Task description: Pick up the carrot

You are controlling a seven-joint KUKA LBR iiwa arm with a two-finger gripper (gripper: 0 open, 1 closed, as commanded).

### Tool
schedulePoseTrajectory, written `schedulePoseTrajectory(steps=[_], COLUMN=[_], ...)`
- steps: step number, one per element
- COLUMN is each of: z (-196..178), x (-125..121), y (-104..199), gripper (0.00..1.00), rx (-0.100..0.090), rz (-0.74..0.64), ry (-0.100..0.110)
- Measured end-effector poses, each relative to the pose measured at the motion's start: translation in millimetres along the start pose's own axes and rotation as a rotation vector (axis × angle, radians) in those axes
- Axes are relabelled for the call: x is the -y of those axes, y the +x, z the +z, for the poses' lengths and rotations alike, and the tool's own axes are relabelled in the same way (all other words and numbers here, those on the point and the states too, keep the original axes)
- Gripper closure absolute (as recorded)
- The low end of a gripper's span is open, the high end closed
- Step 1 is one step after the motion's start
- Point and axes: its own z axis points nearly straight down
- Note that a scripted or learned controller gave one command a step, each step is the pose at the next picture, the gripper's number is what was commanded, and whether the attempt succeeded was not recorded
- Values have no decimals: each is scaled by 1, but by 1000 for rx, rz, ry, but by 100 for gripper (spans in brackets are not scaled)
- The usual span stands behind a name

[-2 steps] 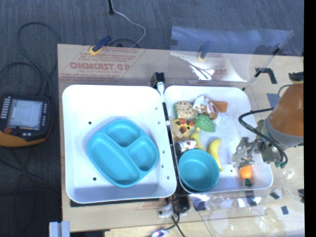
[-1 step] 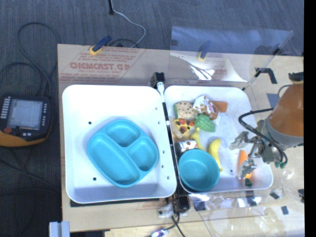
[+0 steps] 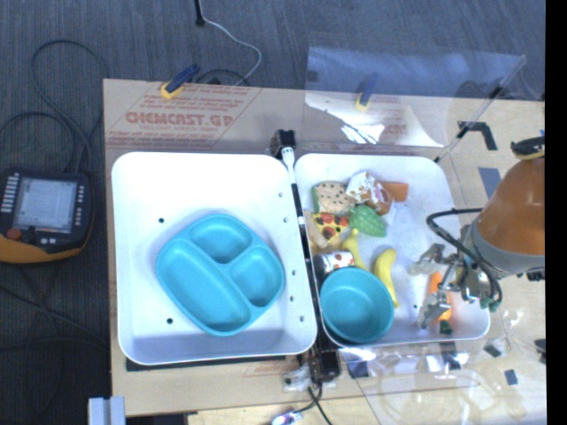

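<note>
At the near right corner of the right bin (image 3: 416, 159), found the carrot (image 3: 440, 294), orange with a green tip, lying close to the wall and apart from the banana (image 3: 387, 273) and blue bowl (image 3: 356, 305). Saw the end effector (image 3: 448, 287) right over it, partly covering it, probably lowered there because that corner left room on the carrot's sides. Could not tell whether the end effector was open or closed, nor whether it gripped anything. Judged the grasp unconfirmed. Noted the nearby wall as a likely obstacle.
</note>
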Motion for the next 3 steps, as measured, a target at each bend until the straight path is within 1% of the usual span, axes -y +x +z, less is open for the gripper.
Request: schedulePoseTrajectory(steps=[1, 2, 3], z=[-12, -45, -44], x=[0, -10, -11], y=[-4, 5, 6], gripper=[100, 100, 0], rx=[13, -6, -8], rz=[0, -104, -103], ry=[3, 2, 2])
